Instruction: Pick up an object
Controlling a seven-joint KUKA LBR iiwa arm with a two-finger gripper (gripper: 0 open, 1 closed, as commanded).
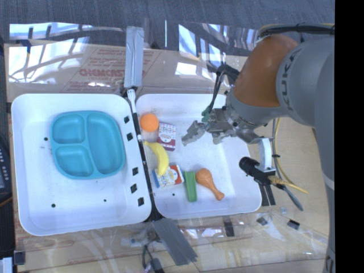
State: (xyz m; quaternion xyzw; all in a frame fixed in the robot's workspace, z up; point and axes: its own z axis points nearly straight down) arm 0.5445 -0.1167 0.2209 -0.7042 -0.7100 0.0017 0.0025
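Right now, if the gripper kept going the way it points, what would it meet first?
The gripper points toward the small red-and-white carton, with bare floor of the right white bin between. It would probably meet that first, though its height is unclear.

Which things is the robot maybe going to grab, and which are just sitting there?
Things it could pick up, all in the right bin:
orange ball
small red carton
banana
snack packet
green stick
orange drumstick toy

Just sitting there:
blue divided plate in the left bin
cardboard behind the bins
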